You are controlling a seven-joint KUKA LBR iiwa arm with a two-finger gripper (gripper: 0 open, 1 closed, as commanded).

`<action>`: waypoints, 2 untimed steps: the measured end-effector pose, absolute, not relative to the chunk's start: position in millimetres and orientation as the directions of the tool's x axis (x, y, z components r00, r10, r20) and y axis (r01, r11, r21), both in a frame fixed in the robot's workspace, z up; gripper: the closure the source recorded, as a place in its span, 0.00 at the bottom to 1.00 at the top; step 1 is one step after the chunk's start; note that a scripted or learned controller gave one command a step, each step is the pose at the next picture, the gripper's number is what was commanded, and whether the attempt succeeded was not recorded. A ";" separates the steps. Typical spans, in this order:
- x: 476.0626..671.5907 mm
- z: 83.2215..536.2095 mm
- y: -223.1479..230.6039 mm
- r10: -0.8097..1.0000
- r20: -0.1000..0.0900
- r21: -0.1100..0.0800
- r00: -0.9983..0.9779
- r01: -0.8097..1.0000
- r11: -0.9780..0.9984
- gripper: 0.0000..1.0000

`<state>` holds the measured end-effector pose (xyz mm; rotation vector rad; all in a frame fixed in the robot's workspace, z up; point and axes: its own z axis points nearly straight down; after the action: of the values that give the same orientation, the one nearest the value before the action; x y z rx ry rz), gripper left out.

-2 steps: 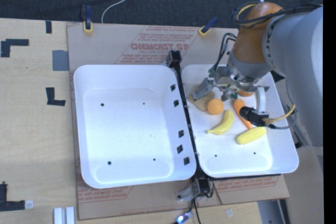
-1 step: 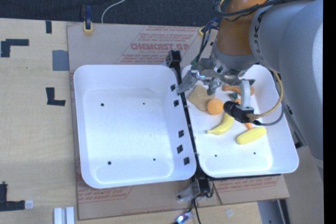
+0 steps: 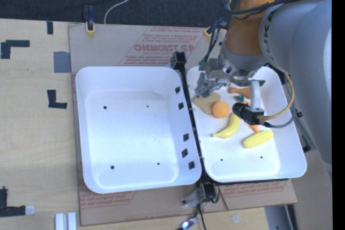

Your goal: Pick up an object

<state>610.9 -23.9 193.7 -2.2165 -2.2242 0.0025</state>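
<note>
While the arm leans in from the right, nothing is lifted yet, so the pick is judged to be at the approach stage.

End effector: the end effector (image 3: 207, 85) hangs low over the upper left part of the right bin (image 3: 280, 167); whether it is open or closed cannot be told from this slant, and no object is visibly held.

Nearest object: a tan flat piece (image 3: 205, 102) lies just below the end effector, close enough that contact cannot be ruled out or confirmed.

Other candidates: an orange ball (image 3: 220, 110) sits beside the tan piece; a yellow banana (image 3: 229, 127) lies below it; a yellow corn cob (image 3: 257, 139) lies further right.

Progress: reaching over the objects looks done; closing on one and lifting it clear remain, judging from all items resting on the bin floor.

Left bin: the left bin (image 3: 89, 94) sits alongside, touching the right one along a black divider (image 3: 186, 116).

Desk: cardboard sheet (image 3: 156, 48) under both bins.
</note>
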 end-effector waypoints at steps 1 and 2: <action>538.0 274.2 -25.2 1.000 0.001 0.000 0.000 1.000 0.000 1.00; 501.5 369.7 13.3 1.000 0.002 0.008 -0.007 1.000 0.007 1.00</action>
<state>501.5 13.3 369.7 -2.2170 -2.2320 -0.0109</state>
